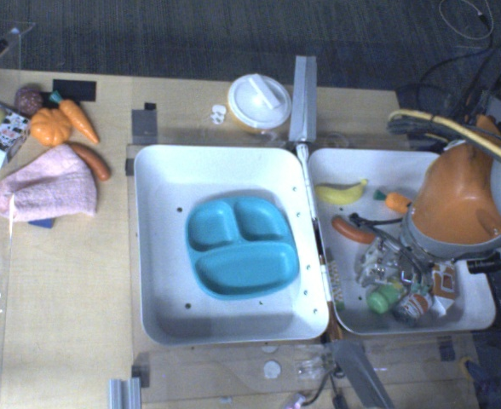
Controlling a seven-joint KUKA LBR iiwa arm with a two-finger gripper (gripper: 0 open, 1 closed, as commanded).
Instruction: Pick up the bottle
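Bottle [385,298], green, lying in right bin [480,318], near front wall, just below end effector [387,267]. End effector state: cannot tell, cluttered. Probably light, stiff plastic, smooth, likely to roll; best pinched across mid-body. Sausage [353,230] and banana [340,192] further back in right bin.

Both bins [161,254] look like smooth white plastic with a slight sheen, and the blue tray [242,245] in the left one is matt plastic. The bench [63,296] is pale wood, and the pink cloth [46,190] near its left edge looks soft and nubbly. The arm's orange band [463,198] is glossy.
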